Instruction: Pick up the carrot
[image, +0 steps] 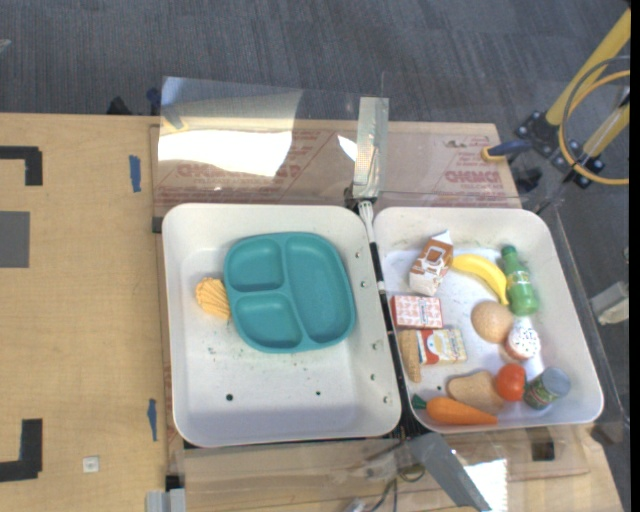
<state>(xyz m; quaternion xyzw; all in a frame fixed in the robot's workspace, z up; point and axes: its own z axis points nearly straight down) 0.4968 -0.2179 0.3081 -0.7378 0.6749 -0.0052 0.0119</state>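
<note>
The carrot is orange and lies on its side along the front wall of the right bin, its thick end to the left. A tan wedge-shaped piece rests right behind it, touching or nearly touching. A red tomato sits just past the carrot's thin end.
The right bin also holds a banana, a green bottle, three small cartons, a beige egg-like piece and a small can. In the left bin lie a teal divided plate and a yellow shell-shaped piece.
</note>
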